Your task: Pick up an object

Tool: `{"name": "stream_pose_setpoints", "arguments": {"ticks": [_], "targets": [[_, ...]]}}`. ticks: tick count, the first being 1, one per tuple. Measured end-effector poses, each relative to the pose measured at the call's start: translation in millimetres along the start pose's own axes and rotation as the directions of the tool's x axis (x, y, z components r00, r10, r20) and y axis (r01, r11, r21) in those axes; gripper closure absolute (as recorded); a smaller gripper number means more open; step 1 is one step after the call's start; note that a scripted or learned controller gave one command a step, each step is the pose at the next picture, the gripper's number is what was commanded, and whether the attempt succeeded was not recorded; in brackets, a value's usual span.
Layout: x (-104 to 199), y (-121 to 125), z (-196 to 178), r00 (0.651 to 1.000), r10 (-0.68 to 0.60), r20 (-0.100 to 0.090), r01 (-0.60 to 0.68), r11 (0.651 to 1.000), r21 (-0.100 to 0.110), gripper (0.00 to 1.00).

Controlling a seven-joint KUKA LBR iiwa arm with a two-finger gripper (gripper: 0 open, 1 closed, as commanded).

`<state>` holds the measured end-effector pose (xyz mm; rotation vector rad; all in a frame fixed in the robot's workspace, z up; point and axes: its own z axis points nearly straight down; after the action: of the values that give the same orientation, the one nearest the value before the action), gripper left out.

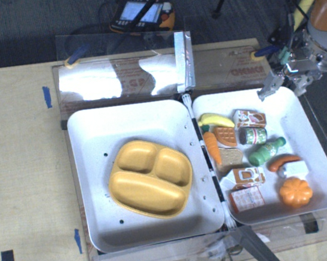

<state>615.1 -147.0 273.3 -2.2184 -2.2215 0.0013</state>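
Note:
The right bin (315,135) holds a heap of toy food: a yellow banana (216,119), an orange carrot (212,146), a green bottle (267,149), an orange pumpkin (296,191), a red sausage (284,162) and small printed cartons (247,198). My gripper (282,87) hangs above the far right corner of this bin, up and to the right of the food. It looks open, with nothing between its fingers. The orange band of the arm (323,14) is at the right edge.
The left bin (86,138) carries a yellow divided plate (151,177). A clear plastic panel (119,73) stands behind the bins, with a metal divider (183,64). A handheld device (141,14) and cables lie on the floor beyond.

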Motion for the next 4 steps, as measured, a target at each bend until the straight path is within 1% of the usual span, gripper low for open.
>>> {"name": "stream_pose_setpoints", "arguments": {"ticks": [1,2,3,4], "targets": [[4,20,106,0.999,-0.044,0.0,0.044,0.999,-0.001,0.0],[-38,13,187,0.993,-0.122,0.001,0.122,0.993,-0.004,0.0],[-23,34,189,0.936,0.353,0.017,-0.353,0.932,0.085,0.0],[-43,35,193,0.965,0.263,-0.009,-0.262,0.962,0.078,0.0]]}}
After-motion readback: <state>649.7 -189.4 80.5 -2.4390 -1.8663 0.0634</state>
